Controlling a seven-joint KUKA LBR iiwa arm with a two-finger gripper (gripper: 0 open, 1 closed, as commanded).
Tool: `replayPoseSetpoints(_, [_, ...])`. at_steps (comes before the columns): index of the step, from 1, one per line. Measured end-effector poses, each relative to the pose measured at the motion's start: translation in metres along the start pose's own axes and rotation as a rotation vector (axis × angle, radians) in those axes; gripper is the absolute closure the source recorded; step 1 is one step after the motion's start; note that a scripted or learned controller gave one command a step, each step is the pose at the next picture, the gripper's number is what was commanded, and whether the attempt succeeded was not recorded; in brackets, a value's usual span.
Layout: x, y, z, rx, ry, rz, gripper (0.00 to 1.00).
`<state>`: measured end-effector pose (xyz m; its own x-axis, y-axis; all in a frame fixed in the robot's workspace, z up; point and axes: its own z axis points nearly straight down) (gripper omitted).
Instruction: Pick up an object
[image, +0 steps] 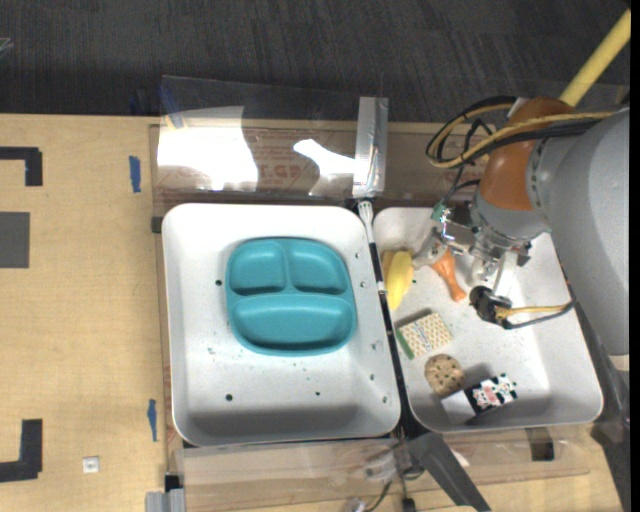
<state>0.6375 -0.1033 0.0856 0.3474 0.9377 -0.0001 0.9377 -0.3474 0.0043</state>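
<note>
From my seat I see the worktop (70, 330) from above, carrying two shallow white bins side by side. The left bin (190, 380) holds a teal divided plate (291, 295) with three compartments, lying flat near the bin's middle. The right bin (560, 380) holds the loose pieces: a yellow banana (398, 277) lies close to the wall shared with the left bin, an orange carrot-like piece (448, 276) sits just right of it, a flat patterned card with a green edge (423, 331) lies below the banana, a round brown cookie (443, 373) is below that, and a small black-and-white block (489, 394) rests near the bin's front edge. The grey arm (590, 200) reaches in from the right, its orange band (510, 180) above the wrist, with yellow and black cables (470, 135) looping over it. The claw (478, 262) hangs over the back part of the right bin, just beside the orange piece and possibly touching it; I cannot tell which. I cannot tell how the claw stands from this angle, and I see nothing clearly gripped in it. A small black part with a yellow cable (495, 305) hangs just below the claw. Behind the left bin stands a clear plastic sheet (260, 150) catching glare.
</note>
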Motion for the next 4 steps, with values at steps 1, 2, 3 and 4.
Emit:
replayPoseSetpoints(1, [-0.069, 0.025, 0.001, 0.001, -0.003, -0.043, 0.00])
replayPoseSetpoints(2, [-0.065, 0.026, -0.009, -0.002, -0.003, -0.049, 1.00])
replayPoseSetpoints(3, [0.003, -0.020, -0.108, 0.001, 0.002, -0.169, 1.00])
replayPoseSetpoints(4, [0.001, -0.021, -0.104, 0.008, 0.000, -0.166, 0.00])
